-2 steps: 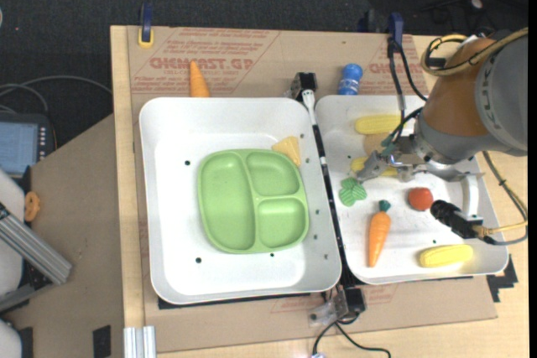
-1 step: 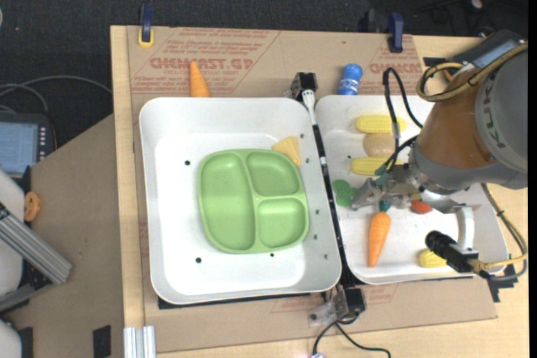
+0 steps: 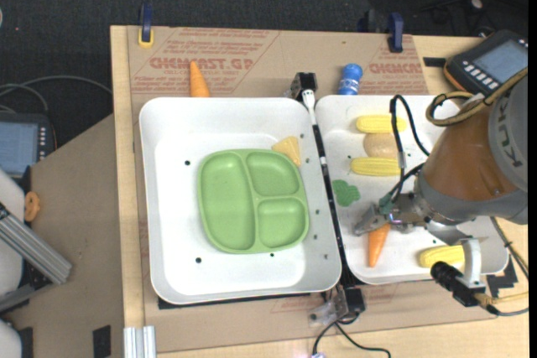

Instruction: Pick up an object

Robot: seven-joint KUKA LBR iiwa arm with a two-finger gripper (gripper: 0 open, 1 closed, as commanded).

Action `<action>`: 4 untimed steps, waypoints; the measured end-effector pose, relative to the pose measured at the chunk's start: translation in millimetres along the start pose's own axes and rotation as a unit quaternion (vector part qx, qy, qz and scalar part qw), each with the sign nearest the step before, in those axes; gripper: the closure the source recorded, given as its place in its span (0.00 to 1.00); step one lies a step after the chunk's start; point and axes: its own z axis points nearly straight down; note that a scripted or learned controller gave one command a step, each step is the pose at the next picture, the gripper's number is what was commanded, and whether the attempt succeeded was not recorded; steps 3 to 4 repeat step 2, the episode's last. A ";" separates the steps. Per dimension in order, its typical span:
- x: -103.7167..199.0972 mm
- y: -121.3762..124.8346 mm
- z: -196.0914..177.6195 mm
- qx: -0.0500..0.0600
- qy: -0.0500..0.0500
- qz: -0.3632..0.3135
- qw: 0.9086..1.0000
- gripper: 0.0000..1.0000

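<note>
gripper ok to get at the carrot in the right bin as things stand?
Probably yes. The gripper sits just above the upper end of the carrot in the right bin. Nothing lies on the carrot; the green piece and the yellow piece lie apart from it.

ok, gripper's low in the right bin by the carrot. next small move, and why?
Probably a short move down onto the carrot. The gripper hangs just over the carrot's upper end in the right bin, and I see nothing held between its fingers. The broccoli piece lies apart, up-left, so it shouldn't interfere.
</note>
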 end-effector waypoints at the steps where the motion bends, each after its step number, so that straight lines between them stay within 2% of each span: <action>1: -1.6 3.2 -11.1 -0.004 -0.002 0.001 1.000 1.00; 2: 91.8 92.9 -106.9 -0.011 -0.001 -0.007 1.000 1.00; 4: 91.8 92.9 -106.9 -0.011 -0.001 -0.007 1.000 1.00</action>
